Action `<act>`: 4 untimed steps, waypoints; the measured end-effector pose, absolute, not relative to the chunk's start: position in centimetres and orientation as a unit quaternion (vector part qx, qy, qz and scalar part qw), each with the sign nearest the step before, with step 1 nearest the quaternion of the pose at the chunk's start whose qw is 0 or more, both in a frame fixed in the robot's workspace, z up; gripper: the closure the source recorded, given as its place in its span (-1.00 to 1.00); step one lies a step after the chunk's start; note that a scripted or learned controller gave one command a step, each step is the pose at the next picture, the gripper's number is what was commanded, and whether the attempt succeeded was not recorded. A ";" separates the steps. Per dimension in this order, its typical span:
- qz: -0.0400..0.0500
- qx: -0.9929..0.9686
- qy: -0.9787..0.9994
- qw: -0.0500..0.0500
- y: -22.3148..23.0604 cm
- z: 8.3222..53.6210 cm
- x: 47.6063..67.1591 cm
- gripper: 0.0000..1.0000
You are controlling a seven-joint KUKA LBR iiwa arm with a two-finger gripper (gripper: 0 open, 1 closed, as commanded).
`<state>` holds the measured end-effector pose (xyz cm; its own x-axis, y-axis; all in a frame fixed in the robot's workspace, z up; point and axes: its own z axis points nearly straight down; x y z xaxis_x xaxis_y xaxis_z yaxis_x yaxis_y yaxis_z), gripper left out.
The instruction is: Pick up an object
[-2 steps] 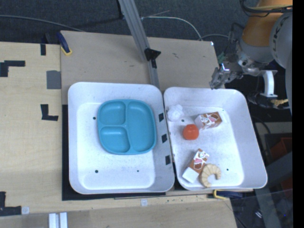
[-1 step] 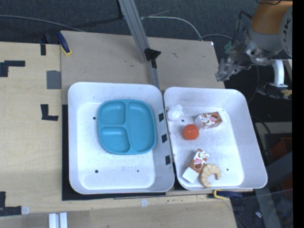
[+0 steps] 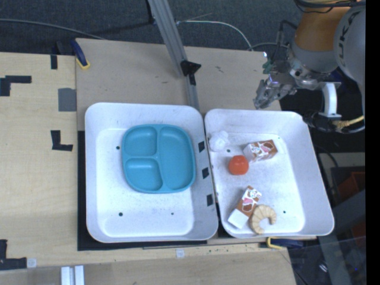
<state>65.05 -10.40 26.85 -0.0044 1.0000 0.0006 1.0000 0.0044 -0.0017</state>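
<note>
Gripper (image 3: pixel 268 95) sits just past the far rim of the right bin (image 3: pixel 314 159), over the bench rather than over the bin floor. Nothing is between the fingers; whether they're spread or closed I cannot tell, too small and dark from this angle. Grey arm (image 3: pixel 350 34) with the orange band (image 3: pixel 320 25) comes in from the far right corner, above the right bin.

Everything below is placed relative to the right bin:
- Crumpled white thing (image 3: pixel 219 140): inside, at the far-left corner, close to the left wall.
- Small carton (image 3: pixel 261 151) with red-brown print: inside, far half, near the middle, lying on its side.
- Red-orange ball (image 3: pixel 238 165): inside, left of centre, just beside the carton's near-left end, apart from the white thing.
- Second carton (image 3: pixel 245 205) with same print: inside, near half, lying tilted, its white end toward the near rim.
- Croissant (image 3: pixel 262 217): inside, by the near rim, touching the second carton's right side.
- Left bin (image 3: pixel 104 218): directly to the left, walls touching along the shared edge.
- Blue divided plate (image 3: pixel 159 158): in the left bin, far half, three compartments, all bare.
- Grey metal post (image 3: pixel 169 31): beyond the far-left corner, slanting up and away.

Gripper is well apart from all five items.
</note>
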 end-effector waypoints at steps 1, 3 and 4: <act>0.000 -0.705 -0.709 0.002 -5.4 27.1 62.5 1.00; 0.001 -0.705 -0.709 0.002 4.0 27.0 56.8 1.00; 0.001 -0.705 -0.709 0.002 8.3 25.8 55.0 1.00</act>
